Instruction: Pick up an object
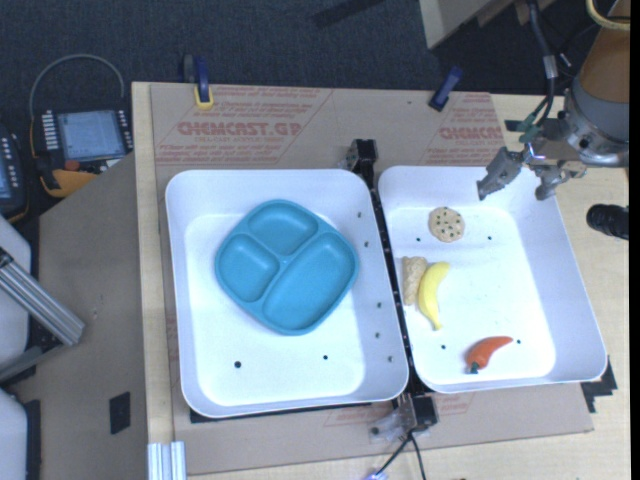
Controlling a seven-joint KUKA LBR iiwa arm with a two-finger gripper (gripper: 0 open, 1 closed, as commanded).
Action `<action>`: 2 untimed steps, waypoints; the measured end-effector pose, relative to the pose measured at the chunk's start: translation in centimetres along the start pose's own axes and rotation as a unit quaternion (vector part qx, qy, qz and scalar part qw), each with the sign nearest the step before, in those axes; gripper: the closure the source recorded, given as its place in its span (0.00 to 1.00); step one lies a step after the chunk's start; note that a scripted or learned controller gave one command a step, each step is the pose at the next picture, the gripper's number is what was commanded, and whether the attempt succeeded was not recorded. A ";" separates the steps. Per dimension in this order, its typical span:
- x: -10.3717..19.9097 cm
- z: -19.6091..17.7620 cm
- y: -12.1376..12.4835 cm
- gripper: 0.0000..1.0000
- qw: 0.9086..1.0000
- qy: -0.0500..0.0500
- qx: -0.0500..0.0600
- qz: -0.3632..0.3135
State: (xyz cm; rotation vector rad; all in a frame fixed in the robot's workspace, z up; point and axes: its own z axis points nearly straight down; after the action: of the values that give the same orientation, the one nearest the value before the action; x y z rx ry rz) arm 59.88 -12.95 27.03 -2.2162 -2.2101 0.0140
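overhead, pincer (520, 180) spread wide, holding nothing, above right bin (570, 268) far rim.

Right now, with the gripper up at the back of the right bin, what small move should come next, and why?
Probably ease the gripper forward and down toward the cookie. Its fingers look open with nothing between them, it sits above the right bin's back edge, and the cookie lies nearest, apart from the banana and the pepper.

two white bins (190, 268), one blue plate (287, 265), one cookie (446, 224), one banana (432, 292), one red pepper (489, 350)
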 end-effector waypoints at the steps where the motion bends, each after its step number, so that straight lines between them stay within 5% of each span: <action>1: 0.0 -0.8 0.2 0.00 1.000 -0.001 -0.007 -0.001; 2: 0.3 5.2 0.9 0.00 1.000 -0.001 -0.005 -0.002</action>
State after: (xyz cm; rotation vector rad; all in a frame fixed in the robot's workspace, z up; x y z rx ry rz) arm 60.75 -12.69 21.82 -2.2182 -2.2189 0.0048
